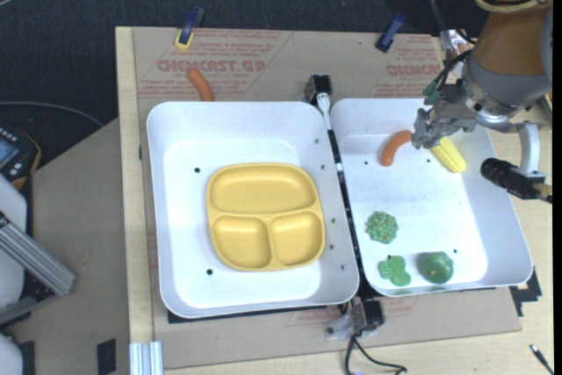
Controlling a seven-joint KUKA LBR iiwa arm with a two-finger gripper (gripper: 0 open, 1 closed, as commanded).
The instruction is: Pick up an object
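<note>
The gripper (432,133) hangs over the right bin (492,215), at its far side; whether it is open or closed, or has hold of anything, cannot be told. Just left of it in that bin lies a small orange sausage (394,147), curved and smooth. Just right of it lies a yellow corn cob (450,155), short and ribbed. At the bin's near side sit a green speckled ball (381,227), a green leafy piece (394,270) and a green pepper (435,267).
</note>
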